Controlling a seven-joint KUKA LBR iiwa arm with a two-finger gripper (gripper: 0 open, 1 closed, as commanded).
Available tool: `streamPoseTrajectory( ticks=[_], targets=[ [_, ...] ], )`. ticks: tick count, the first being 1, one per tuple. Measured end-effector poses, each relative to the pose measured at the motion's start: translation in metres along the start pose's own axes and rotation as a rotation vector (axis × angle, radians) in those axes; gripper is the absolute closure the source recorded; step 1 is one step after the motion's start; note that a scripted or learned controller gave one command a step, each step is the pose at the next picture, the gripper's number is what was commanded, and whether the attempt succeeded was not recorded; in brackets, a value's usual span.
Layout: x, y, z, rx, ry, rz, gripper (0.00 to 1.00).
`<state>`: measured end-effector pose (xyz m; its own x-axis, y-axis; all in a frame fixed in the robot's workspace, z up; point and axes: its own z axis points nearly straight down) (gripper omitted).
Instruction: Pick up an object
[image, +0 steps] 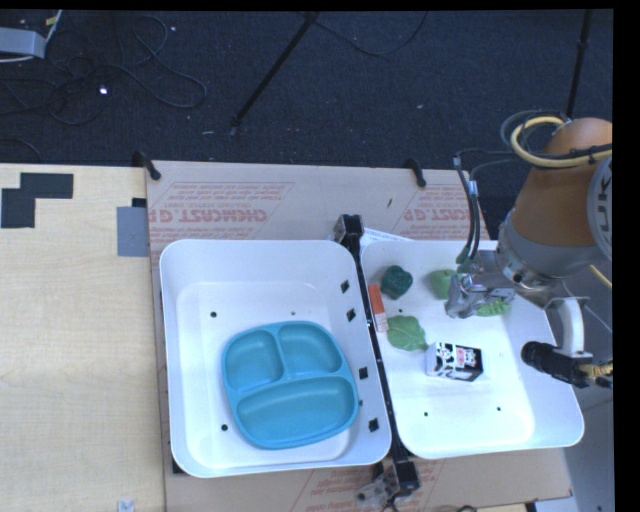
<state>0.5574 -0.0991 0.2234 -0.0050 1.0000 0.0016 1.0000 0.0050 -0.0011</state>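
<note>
Left bin (190, 300) — blue divided tray (290, 385) | right bin (500, 420) — green pieces, black-and-white carton (457, 361) | gripper (468, 298) low among greens — finger state: cannot tell

A pale wooden bench top (70, 340) carries a brown cardboard sheet with red printed lettering (230, 205), which lies flat on it. Two shallow white plastic bins rest side by side on the cardboard, the left bin (180, 270) touching the right bin (545, 425) along a black-clipped seam. Dark rectangular marks (35, 195) show on the wood at the far left.
</note>
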Motion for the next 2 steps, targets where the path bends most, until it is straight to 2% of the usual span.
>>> streamPoseTrajectory(
  ticks=[1,2],
  targets=[
    [0.057,0.012,-0.007,0.001,0.000,0.000,1.00],
    [0.106,0.022,0.003,0.002,-0.001,0.002,1.00]
  ],
)
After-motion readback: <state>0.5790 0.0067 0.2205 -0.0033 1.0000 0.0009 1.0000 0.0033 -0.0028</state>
